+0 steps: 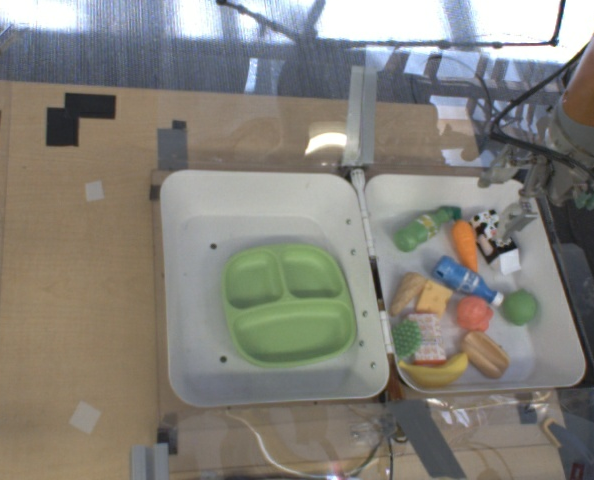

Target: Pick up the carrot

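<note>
— Where's the pincer (522,211) at?

— Up at the far right corner of the right-hand bin (567,368), hanging off the grey arm (587,98) that comes in from the right. It sits over the bin's right side, near a small black-and-white cow-patterned toy (488,230) and a little white block (508,261). Whether it is spread or pressed together I cannot tell — the metal parts blur together at this angle. Nothing shows between them.

— And the carrot?

— The carrot (464,245) lies in that same bin, orange, pointing roughly front to back, just to the left of the cow-patterned toy. A green bottle (424,228) lies at its far-left side, and a blue bottle (464,278) sits just in front of its near tip. It rests on the bin floor, apart from the pincer.

— So how far along would you say?

— Early, by my reading. The carrot is not lifted and not gripped — the approach, the close and the lift are all left to do. The pincer is near, but off to the carrot's right.

— Anything else around it?

— Further forward: a cheese wedge (435,296), a tomato (474,313), a green ball (519,307), a hot dog bun (486,354), a banana (435,371). The left bin (187,268) holds a green divided plate (289,304). Both bins sit on the wooden worktop (67,298).
</note>
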